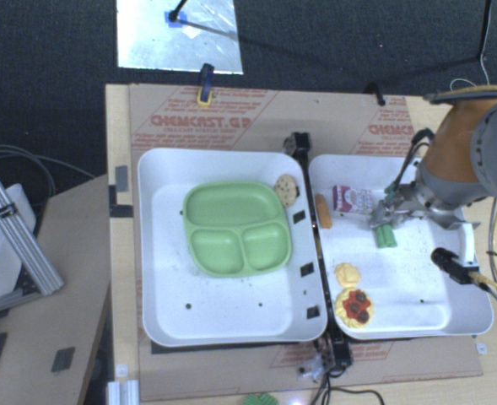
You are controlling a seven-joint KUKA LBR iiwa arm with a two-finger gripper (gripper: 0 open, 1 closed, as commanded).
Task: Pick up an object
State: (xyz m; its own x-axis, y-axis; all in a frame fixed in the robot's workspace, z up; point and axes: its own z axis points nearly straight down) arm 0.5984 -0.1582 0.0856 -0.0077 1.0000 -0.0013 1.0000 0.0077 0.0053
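One gripper (389, 218) is at work, reaching in from the right over the right-hand bin (463, 315) and low in its upper middle. Whether it is spread or pressed together cannot be judged from this angle; nothing can be confirmed in its grasp. Directly beneath and just toward the near side lies a small green block (386, 237), touching or almost touching the tool tip, its long axis running roughly away from the viewer toward the gripper. A red-and-white packet (349, 199) lies just to the gripper's left. Farther left, against the bin wall, sits an orange stick (323, 212). Well apart toward the near edge are a yellow piece (347, 274) and a pizza-like toy (354, 307). In my judgement the green block is the nearest candidate, calling for a short descent only.
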